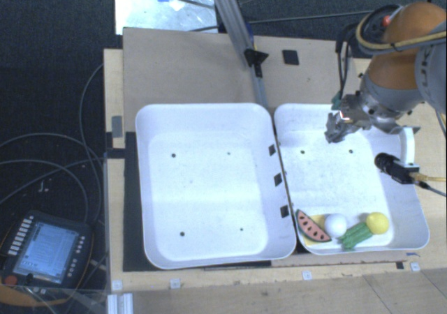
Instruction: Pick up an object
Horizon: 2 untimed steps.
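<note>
a tan bench (188,61) on dark carpet holds 2 white bins. the right bin (412,201) has 4 toys at its near edge: 1 watermelon slice (312,227), 1 white ball (336,223), 1 green pickle (356,234), 1 lemon (378,222). the pincer (337,128) hangs over the far end, well apart from them; i cannot tell its grip. no writing can be read.

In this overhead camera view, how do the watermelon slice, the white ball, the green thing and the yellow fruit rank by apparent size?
1. watermelon slice
2. green object, close to the slice in size
3. white ball and yellow fruit, which look about alike, so I won't rank them.
</note>
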Motion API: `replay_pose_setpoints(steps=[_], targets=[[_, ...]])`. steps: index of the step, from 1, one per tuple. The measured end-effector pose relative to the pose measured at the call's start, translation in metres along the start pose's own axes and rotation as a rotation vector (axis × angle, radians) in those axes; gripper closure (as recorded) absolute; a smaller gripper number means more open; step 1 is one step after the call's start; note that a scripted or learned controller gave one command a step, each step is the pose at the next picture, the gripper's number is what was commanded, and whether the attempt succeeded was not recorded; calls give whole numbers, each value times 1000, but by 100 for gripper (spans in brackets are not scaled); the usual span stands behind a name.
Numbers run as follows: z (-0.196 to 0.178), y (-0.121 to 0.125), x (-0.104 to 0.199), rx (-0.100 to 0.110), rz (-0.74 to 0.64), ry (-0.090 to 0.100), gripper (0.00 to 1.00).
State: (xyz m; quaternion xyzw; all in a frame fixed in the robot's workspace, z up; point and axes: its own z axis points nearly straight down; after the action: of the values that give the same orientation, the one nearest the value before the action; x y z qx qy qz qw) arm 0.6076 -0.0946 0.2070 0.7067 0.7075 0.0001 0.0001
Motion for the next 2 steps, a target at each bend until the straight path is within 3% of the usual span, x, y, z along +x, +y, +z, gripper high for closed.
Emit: replay_pose_setpoints(steps=[1,2], targets=[[-74,18,-20,-6,1,-1,100],[-8,-48,-62,5,6,0,100]])
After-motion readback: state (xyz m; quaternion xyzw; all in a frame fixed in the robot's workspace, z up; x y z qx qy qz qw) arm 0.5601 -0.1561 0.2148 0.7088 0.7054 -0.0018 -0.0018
